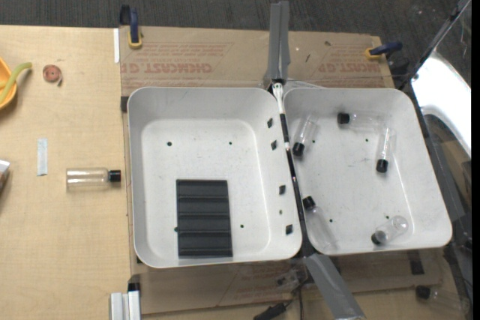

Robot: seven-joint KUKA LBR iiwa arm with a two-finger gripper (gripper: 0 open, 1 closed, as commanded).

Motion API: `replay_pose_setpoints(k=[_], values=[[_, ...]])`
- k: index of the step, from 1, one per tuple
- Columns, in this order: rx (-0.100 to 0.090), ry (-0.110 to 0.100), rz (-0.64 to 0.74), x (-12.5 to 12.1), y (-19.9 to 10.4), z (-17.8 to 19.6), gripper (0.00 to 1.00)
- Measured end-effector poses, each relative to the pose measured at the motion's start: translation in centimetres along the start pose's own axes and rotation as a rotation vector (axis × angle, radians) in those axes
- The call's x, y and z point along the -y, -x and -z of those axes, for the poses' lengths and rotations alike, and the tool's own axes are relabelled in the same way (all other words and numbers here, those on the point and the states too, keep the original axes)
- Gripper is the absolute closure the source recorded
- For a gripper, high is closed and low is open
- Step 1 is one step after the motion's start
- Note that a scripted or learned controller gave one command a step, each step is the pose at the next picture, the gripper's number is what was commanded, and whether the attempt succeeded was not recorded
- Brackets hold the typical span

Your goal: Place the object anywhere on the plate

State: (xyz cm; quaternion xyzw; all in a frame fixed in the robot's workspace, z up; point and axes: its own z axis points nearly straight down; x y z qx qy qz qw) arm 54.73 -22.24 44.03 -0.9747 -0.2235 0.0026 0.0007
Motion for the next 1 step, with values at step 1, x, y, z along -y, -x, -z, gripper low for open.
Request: replay_pose_setpoints(k=[1], values=[[0.0,0.001,-0.098,1.93,-9.22,-0.37,0.0]])
